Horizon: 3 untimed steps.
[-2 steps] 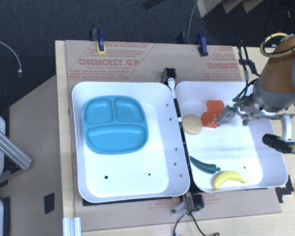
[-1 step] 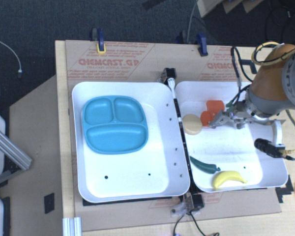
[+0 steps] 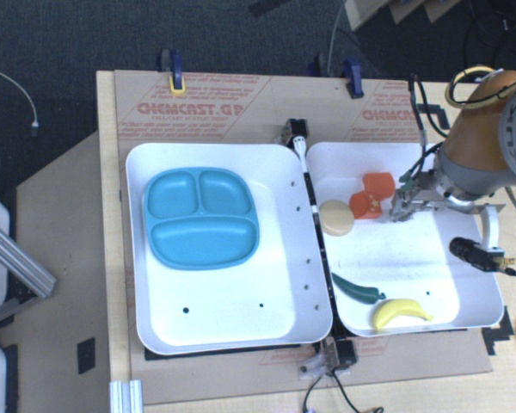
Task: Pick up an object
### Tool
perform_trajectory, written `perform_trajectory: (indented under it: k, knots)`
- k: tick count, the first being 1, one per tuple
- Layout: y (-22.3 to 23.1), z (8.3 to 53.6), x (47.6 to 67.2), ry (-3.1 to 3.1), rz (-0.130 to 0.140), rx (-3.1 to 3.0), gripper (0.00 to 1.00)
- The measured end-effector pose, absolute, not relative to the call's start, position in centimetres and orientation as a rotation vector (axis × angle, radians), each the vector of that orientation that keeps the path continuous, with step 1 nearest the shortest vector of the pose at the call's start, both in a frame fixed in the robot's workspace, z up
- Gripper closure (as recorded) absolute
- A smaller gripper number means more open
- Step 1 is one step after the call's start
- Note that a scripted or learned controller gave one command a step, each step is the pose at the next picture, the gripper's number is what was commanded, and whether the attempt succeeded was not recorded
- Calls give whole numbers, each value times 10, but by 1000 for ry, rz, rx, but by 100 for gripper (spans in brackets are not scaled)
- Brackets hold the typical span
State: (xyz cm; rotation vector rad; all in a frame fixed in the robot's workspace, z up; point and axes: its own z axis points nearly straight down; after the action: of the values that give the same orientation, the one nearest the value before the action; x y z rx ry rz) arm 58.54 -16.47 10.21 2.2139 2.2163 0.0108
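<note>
Within the right bin: orange block touching a smaller red-orange block; cream round object by the left wall; dark green piece and yellow banana toward the near edge. Gripper low, just right of the blocks; whether released or clenched, cannot tell. Left bin: blue divided plate.

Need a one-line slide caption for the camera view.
KUKA arm's tool hovers by an orange block in the right bin; blue divided plate sits in the left bin.
</note>
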Motion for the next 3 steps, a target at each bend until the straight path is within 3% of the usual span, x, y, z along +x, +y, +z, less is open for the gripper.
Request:
perform_trajectory:
  k: [3]
  knots:
    - [-157, 265, 583, 2219, 5, 2215, 100]
